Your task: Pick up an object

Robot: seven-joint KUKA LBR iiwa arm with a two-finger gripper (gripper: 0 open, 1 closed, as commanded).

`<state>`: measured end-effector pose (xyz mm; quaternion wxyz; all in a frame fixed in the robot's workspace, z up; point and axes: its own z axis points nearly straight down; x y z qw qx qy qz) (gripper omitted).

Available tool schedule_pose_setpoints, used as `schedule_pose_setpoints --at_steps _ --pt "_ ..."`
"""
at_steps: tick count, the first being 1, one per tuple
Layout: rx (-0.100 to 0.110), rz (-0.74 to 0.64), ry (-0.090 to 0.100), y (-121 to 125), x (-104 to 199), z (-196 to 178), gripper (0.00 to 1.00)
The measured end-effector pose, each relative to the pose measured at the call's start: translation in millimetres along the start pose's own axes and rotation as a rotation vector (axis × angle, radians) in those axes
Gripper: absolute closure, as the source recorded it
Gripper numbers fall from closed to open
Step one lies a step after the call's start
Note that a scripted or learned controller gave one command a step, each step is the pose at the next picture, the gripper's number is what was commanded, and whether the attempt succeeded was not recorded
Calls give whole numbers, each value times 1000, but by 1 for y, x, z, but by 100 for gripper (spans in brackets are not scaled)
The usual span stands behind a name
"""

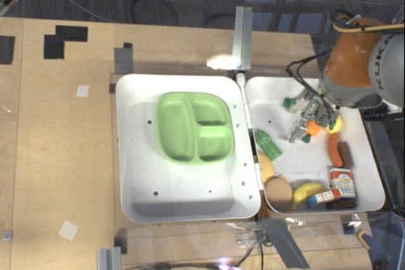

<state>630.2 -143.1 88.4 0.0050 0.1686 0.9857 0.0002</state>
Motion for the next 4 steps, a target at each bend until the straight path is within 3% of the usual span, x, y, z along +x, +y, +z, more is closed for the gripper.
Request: schedule_pose_setpoints --at_steps 1,2,3,4 --pt "0 39 -2 -3 28 -1 0" --pt "1 76 -4 -42 13 -38 0" --pt "1 73 -4 -25 16 -1 0" --pt "-1 247 -4 -31 38 -1 0"
